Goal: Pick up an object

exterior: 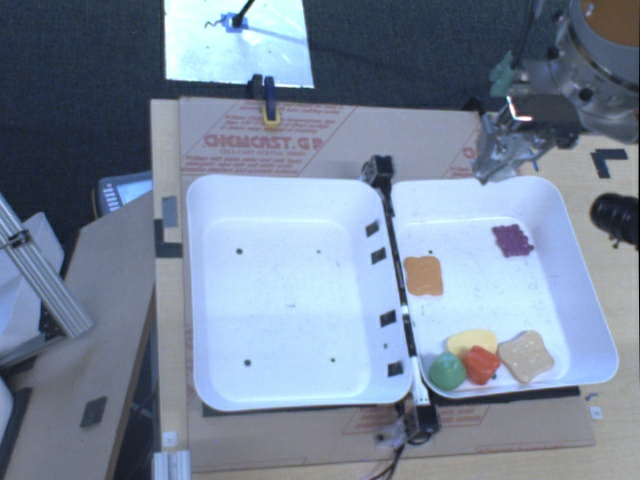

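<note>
My gripper [497, 163] hangs above the far rim of the right bin [575, 268] — open or closed, I cannot tell. Below lie purple grapes [512, 239], orange slice [424, 276] and — at the near wall — four more toy foods [487, 358].

a pale wood table [120, 268] sits on dark blue-grey carpet [80, 68]. a tan board [330, 138] printed with red lettering lies across it, with a yellow and black clamp [268, 103] at its far edge. beyond the table, a shiny square sheet [240, 28] lies on the carpet, catching bright light. a ribbed aluminium rail [40, 268] slants in at the left edge.
</note>
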`<state>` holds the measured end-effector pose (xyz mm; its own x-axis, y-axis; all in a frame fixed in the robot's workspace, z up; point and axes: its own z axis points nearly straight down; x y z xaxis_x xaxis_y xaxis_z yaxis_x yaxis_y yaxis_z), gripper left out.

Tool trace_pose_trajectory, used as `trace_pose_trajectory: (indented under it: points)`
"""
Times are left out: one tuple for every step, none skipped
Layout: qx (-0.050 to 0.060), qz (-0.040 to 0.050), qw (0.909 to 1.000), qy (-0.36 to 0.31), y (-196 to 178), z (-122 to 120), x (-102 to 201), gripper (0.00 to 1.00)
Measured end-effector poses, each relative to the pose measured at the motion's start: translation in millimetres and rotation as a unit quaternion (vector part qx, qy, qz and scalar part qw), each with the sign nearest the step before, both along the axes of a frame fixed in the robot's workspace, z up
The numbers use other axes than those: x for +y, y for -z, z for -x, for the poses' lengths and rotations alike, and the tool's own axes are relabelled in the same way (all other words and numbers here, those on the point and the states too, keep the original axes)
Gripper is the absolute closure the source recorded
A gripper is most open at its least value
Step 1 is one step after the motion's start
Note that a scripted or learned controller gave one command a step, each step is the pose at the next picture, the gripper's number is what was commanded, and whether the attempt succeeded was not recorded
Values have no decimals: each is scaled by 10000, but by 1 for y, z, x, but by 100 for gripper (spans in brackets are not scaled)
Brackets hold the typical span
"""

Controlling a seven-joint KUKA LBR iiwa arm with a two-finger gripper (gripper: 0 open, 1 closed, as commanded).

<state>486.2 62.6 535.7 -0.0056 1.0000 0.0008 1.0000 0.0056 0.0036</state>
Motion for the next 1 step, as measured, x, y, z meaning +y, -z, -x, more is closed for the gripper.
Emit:
trace_pose_trajectory:
  points:
    - [35, 11, 10000, 45, 73, 0, -45, 100]
